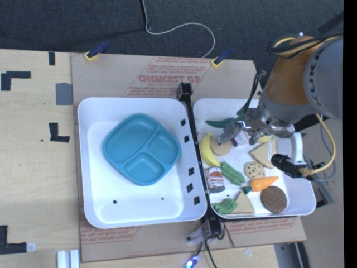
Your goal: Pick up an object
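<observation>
Two shallow white bins are set side by side on a cardboard sheet (167, 74) laid over the bench. In the left bin (89, 149) a blue divided plate (143, 148) is placed, tilted slightly, near the middle. The right bin (304, 202) is loaded with small toy food items. A yellow banana (209, 149) is laid along the bin's left wall, with a small can (215, 179) just below it. A green pepper (220, 122) is positioned near the top of the bin, and a green pod (232, 172) is found beside the can. A spotted cookie (254, 169) is set near the centre, an orange carrot (262, 183) just below it, and a round brown cookie (274, 199) at the lower right. A wedge of sandwich (242, 204) with a green leaf (225, 206) is located at the bottom edge.

The arm is extended in from the right, and the gripper (234, 132) is lowered over the upper part of the right bin, just right of the banana. The fingers are seen slightly apart, with nothing visibly clamped between them.
</observation>
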You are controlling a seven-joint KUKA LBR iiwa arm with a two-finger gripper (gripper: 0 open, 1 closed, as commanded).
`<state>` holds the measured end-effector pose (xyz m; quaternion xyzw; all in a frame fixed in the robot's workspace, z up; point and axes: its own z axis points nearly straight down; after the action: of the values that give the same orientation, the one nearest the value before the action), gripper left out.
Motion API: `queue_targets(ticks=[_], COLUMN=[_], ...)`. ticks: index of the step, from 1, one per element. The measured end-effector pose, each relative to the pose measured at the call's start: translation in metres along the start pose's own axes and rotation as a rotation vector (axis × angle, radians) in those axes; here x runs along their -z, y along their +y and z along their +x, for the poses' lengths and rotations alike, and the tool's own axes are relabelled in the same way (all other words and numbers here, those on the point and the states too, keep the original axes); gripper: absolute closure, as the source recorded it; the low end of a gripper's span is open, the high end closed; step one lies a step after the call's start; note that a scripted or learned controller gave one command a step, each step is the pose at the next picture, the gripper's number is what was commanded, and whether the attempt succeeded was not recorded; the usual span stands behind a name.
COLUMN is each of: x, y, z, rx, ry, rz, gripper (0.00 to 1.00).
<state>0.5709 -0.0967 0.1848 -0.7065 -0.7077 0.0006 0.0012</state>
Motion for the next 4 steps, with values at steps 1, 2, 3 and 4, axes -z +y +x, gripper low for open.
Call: queue_targets(ticks=[1, 2, 3, 4], x=[0.025, 0.033, 0.026, 0.105], y=[-0.067, -0.065, -0.052, -0.088], z=[0.060, 0.057, 0.139, 0.203], rx=[0.004, 0.001, 0.009, 0.009], ry=[0.002, 0.001, 0.002, 0.003], rz=[0.003, 0.002, 0.000, -0.006], gripper=[0.00, 1.00, 1.00, 1.00])
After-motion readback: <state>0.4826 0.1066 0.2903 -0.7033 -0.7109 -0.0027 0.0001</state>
